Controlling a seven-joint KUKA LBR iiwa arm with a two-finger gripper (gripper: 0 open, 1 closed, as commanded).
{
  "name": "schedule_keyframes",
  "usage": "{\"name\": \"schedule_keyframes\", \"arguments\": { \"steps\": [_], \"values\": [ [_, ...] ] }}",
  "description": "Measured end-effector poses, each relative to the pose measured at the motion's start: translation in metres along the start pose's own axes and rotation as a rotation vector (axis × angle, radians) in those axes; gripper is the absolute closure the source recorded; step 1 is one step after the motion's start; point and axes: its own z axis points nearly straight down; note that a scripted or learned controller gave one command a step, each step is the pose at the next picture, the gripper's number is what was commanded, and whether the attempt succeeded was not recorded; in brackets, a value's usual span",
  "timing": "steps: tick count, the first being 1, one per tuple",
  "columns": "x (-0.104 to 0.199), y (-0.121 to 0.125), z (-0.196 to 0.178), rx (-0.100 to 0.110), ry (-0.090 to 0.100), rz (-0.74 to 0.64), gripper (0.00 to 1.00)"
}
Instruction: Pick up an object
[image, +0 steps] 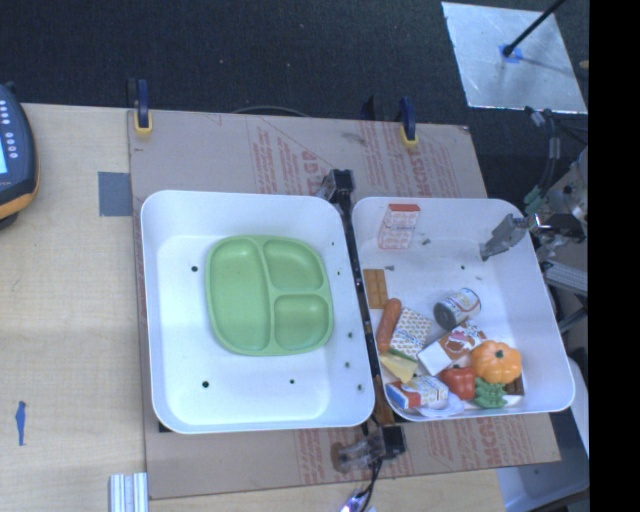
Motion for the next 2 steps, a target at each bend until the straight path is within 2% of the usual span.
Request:
{"name": "schedule_keyframes", "arguments": {
  "steps": [1, 2],
  "values": [
    [0.012, 0.082, 0.039, -0.003, -0.001, -0.004, 0.0],
    [0.009, 0.009, 0.159, 0.016, 0.004, 0.002, 0.0]
  ]
}}
